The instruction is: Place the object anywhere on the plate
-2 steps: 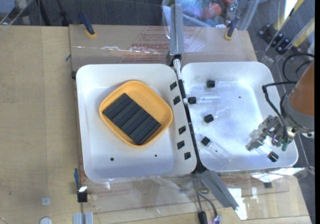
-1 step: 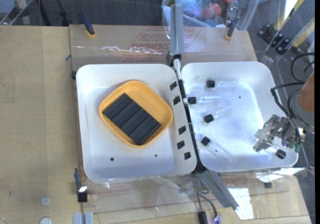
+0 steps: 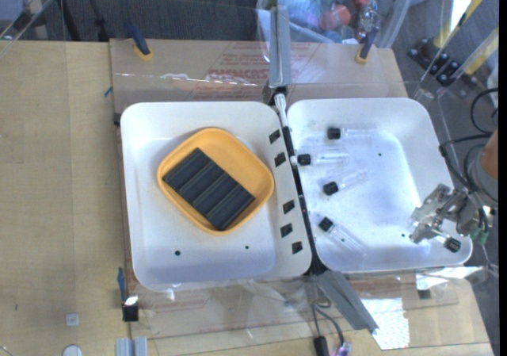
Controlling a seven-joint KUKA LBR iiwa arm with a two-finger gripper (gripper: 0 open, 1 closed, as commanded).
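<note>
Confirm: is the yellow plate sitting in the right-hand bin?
No, the yellow plate, with a dark ribbed slab on it, lies in the left bin; the right bin holds small clear black-capped vials.

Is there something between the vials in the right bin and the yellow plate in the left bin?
Yes: the raised divider where the two bins meet lies between the vials and the plate. The plate already carries a black ridged block.

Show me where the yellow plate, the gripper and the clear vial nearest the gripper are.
yellow plate (image 3: 176, 158): camera view, bare rim at its upper left.
gripper (image 3: 418, 229): camera view, between its fingertips.
clear vial (image 3: 452, 244): camera view, on its black cap, by the right bin's lower right corner.
</note>
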